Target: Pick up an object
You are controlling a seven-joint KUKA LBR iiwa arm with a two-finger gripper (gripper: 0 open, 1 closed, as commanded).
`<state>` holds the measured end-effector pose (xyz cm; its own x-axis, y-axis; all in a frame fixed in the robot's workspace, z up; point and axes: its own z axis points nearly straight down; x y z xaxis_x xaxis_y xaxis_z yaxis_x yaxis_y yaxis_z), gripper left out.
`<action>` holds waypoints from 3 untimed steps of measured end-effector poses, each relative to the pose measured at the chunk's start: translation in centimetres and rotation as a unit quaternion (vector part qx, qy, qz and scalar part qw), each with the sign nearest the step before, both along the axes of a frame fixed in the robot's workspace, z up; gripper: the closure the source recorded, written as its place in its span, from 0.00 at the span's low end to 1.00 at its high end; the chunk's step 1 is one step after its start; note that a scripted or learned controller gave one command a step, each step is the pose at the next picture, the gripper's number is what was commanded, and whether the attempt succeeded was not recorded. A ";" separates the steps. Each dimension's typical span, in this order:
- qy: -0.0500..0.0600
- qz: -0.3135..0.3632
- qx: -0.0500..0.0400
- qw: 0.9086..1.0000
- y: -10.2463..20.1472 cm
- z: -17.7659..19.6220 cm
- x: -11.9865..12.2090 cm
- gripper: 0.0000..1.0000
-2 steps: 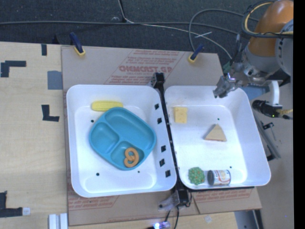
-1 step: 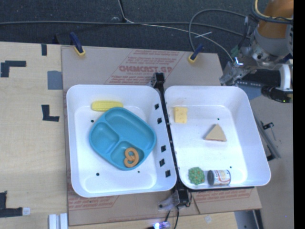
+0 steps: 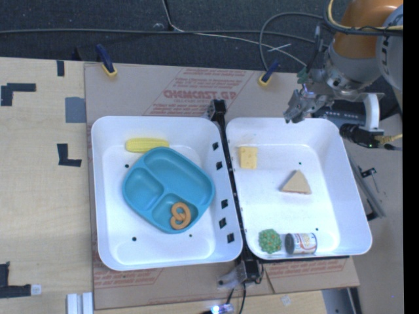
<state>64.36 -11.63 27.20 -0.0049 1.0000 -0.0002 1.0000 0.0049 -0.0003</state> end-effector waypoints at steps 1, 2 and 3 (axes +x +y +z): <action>0.001 0.001 0.001 1.000 5.6 -0.2 -1.9 1.00; 0.002 0.001 0.001 1.000 11.3 -2.0 -3.2 1.00; 0.002 0.001 0.001 1.000 16.9 -2.9 -5.3 1.00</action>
